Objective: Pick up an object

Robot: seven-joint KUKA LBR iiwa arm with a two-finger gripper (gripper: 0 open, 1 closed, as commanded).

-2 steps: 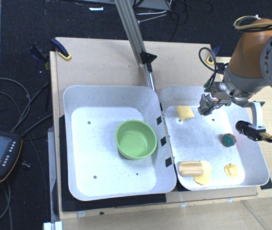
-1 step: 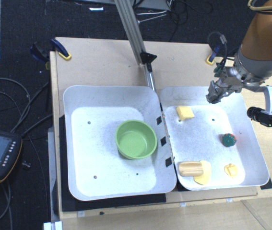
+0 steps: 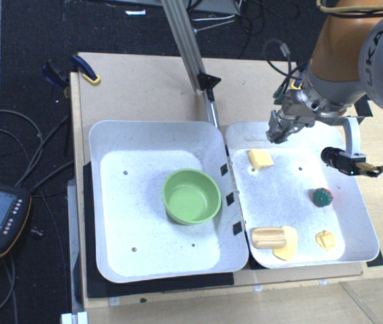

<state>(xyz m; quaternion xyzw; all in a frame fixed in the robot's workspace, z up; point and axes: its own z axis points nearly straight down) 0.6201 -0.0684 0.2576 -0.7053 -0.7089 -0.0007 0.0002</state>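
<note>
The right bin (image 3: 353, 201) contains five small objects. One yellow block (image 3: 261, 158) lies near its upper left corner, close to the gripper (image 3: 277, 132), which hangs just above and to the right of the block, over the bin's upper edge. It holds nothing that I can see, and from this angle I cannot tell how far it is open. One small green ball (image 3: 322, 197) lies toward the right side. At the lower edge there is one tan roll (image 3: 268, 237) touching one flat yellow piece (image 3: 286, 250), and one small yellow piece (image 3: 325, 239) lies apart to the right. The left bin (image 3: 120, 181) contains one green bowl (image 3: 192, 196), upright, near the middle.
</note>
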